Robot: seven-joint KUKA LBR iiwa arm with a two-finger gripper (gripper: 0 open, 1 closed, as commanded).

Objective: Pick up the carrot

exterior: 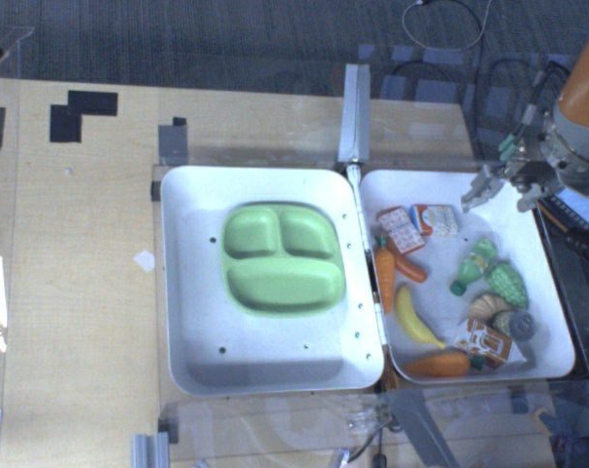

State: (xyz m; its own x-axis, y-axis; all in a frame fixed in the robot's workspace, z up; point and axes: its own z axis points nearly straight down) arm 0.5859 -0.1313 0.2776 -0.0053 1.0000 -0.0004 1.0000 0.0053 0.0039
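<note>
Orange, smooth, tapered carrot with green top, lying lengthwise along right bin's left wall, top toward far side, tip toward near, beside curved yellow banana; farther off, above bin's far right corner, gripper with fingers spread, holding nothing.

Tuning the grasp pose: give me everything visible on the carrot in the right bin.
The carrot is a slim orange toy, plastic-looking, with a small green top at its far end. It lies flat along the left wall of the right bin, lengthwise, tip toward the camera. An orange-red sausage-like piece lies close at its right, and the banana sits near its lower end; whether either touches it is unclear. The gripper is above the bin's far right corner, well away from it.
</note>
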